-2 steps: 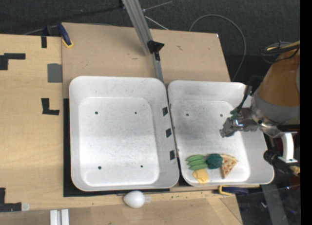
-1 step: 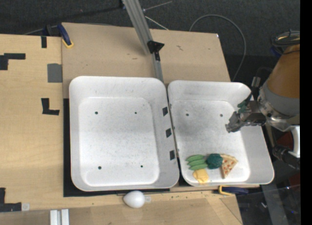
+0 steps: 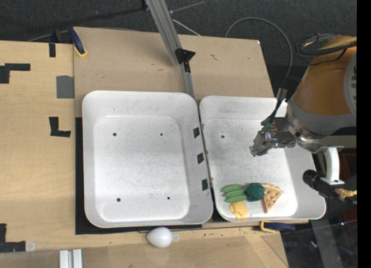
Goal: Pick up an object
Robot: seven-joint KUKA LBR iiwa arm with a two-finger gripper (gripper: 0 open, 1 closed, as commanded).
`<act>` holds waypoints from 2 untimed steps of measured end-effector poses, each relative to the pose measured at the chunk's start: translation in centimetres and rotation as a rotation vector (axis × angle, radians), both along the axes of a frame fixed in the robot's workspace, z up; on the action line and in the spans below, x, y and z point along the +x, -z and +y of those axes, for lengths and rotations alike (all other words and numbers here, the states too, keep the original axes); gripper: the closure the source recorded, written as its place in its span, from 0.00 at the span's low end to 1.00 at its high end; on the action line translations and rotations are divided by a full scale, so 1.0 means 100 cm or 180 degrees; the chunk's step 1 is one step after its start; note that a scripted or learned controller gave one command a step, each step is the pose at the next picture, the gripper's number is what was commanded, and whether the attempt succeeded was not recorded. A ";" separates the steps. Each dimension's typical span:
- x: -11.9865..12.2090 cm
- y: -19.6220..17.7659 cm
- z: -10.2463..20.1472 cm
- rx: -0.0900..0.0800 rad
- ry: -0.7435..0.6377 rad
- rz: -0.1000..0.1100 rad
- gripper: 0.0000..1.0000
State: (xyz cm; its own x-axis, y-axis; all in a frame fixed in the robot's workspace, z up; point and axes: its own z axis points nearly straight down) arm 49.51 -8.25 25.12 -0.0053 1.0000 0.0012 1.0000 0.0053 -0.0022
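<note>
My gripper (image 3: 262, 144) hangs over the right bin (image 3: 243, 110), toward its 3 o'clock side, above bare white floor. The things I could pick sit bunched in that bin's lower corner, at about 6 o'clock from me: green pods (image 3: 233, 191), a dark green lump (image 3: 254, 191), a yellow piece (image 3: 239, 208) and a pizza slice (image 3: 271, 196), touching or nearly so. I judge they crowd there because the bin's wall stops them. Nothing sits between my fingers that I can see, and whether they are apart or together I cannot tell from this slant. The left bin (image 3: 139, 162) lies at 9 o'clock; a white egg (image 3: 159, 237) rests outside it on the bench.
</note>
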 end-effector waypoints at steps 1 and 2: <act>0.010 0.001 0.056 0.0002 -0.0007 -0.0001 1.00; 0.036 0.015 0.105 -0.0002 -0.0004 -0.0001 1.00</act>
